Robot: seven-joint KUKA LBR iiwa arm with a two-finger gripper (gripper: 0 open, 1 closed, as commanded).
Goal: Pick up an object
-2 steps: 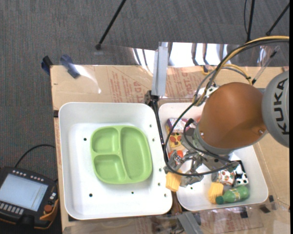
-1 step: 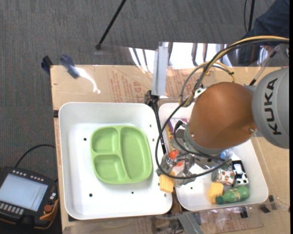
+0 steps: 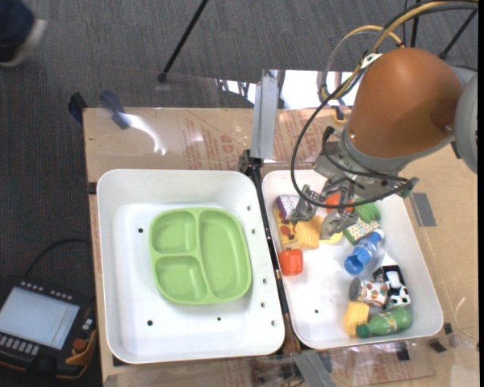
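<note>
My gripper (image 3: 318, 214) hangs low over the far part of the right bin (image 3: 323, 313), its two fingers spread apart and open. One fingertip (image 3: 302, 210) is beside a purple box (image 3: 285, 206); the other (image 3: 333, 226) is next to a small label-covered pack (image 3: 358, 230). A yellow block (image 3: 307, 234) lies just below the gap between the fingers. Nothing is held between them. A small orange piece (image 3: 340, 201) shows behind the fingers, partly hidden. A red-orange pepper toy (image 3: 290, 261) lies at the bin's left wall.
A blue bottle (image 3: 363, 255), a printed can (image 3: 369, 291), a black-and-white toy (image 3: 394, 287), a yellow corn (image 3: 354, 318) and a green bottle (image 3: 387, 322) lie in the right bin's near corner. The left bin (image 3: 121, 297) holds a green divided plate (image 3: 200, 255).
</note>
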